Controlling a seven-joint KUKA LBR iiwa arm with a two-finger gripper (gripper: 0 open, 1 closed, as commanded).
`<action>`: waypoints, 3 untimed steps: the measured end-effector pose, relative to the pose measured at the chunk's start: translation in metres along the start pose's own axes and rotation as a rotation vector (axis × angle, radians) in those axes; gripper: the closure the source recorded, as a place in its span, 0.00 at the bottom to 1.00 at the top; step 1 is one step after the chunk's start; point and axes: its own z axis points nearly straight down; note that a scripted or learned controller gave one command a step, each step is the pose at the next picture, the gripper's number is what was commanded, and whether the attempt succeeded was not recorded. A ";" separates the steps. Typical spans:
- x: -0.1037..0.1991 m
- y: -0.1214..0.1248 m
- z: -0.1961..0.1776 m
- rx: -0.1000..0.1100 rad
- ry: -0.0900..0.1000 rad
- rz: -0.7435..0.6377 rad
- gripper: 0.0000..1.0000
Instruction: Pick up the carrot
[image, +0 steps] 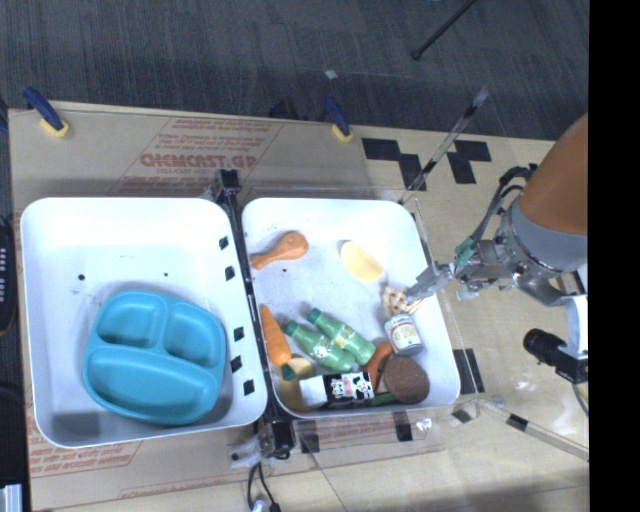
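Nearest us, along the front wall of the right bin (425, 240), we see a black-and-white carton (345, 387) lying on its side, with a brown round item (405, 378) just beside it. Behind them lie two green bottles (325, 338) and a small jar (403, 333). The carrot (275, 338) lies lengthwise against the bin's left wall, just beside the bottles. Farther back sit a tan drumstick-shaped piece (280, 249) and a pale yellow piece (362, 262).

In the left bin (60, 230) we find a blue divided tray (155, 355).

Both bins rest on a cardboard-covered bench (200, 150) printed with red lettering, held by blue clamps (45, 112); dark carpet (250, 50) lies beyond.

The gripper (432, 280) hangs over the right bin's right rim, well apart from the carrot. We cannot tell how far its fingers are parted, and we see nothing held.
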 end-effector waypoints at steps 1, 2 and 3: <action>0.056 -0.011 0.128 0.011 0.004 -0.034 0.00; 0.023 -0.005 0.194 0.002 0.019 -0.068 0.00; 0.019 0.002 0.191 -0.003 0.040 0.460 0.00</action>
